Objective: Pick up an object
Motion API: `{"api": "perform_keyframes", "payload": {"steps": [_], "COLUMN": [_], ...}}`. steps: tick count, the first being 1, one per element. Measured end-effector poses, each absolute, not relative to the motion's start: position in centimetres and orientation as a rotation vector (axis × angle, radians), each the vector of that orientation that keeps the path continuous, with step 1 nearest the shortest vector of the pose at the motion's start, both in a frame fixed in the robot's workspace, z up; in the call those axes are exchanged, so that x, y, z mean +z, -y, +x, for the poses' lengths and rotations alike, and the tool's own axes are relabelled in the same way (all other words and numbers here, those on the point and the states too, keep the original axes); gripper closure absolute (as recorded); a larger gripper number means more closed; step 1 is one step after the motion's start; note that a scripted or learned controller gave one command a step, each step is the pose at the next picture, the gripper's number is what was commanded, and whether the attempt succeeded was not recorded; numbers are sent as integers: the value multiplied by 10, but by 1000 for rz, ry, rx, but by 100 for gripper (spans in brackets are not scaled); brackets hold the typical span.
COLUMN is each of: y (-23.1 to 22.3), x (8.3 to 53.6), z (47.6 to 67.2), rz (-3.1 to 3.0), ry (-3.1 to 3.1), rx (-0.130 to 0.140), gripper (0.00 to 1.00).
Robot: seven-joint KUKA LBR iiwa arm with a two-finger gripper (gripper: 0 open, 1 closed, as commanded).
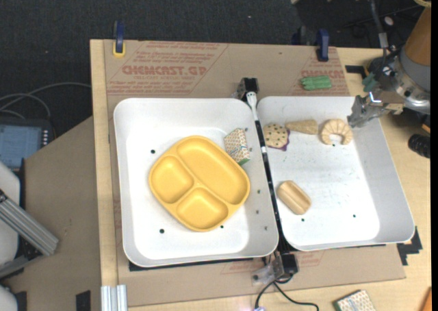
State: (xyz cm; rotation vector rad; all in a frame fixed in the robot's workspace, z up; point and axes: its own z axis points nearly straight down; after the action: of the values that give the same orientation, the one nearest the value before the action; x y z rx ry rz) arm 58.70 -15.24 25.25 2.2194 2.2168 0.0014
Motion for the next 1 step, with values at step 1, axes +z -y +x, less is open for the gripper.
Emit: {"api": "perform_keyframes", "payload": {"steps": [1], "y": [158], "x": [254], "z": [596], "rz": [2218], "ry": [-2217], "rx": [2], "gripper": [100]}}
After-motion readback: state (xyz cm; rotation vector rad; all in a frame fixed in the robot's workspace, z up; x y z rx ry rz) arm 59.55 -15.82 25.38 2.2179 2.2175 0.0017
